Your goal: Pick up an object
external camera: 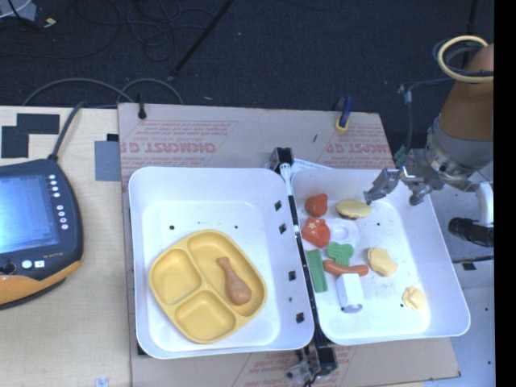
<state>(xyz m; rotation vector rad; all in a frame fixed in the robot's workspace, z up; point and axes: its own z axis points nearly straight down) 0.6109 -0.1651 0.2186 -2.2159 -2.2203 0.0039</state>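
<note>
White plastic makes up both shallow bins, which sit side by side on a sheet of printed cardboard over the tabletop [48,313]. The left bin [161,192] holds a yellow divided plate [181,272] in its lower middle, and a brown toy chicken drumstick [234,280] lies in the plate's long right compartment, running from upper left to lower right.

The right bin [439,297] carries a scatter of toy food. Near its upper left a small red piece [317,205] lies just above a red-orange tomato-like piece [316,232]. A flat yellow disc-shaped piece [353,209] lies to the right of the small red one, near the bin's upper edge. Lower down, a green leafy piece [340,253] touches an orange carrot-like stick [347,269], with a green strip [315,274] beside the bin's left wall and a white-grey cylinder [350,293] just below the stick. A yellow lump [381,261] sits to the right of these, and a smaller pale yellow piece [414,298] lies apart toward the lower right.

The gripper [399,187] hangs at the right bin's upper right edge, its two fingers spread apart with nothing between them; the left finger's tip is just beside the yellow disc-shaped piece. The grey arm with its orange band [468,111] rises from it in the upper right of the frame.

A control pendant with a blue screen [32,224] rests at the left edge.
</note>
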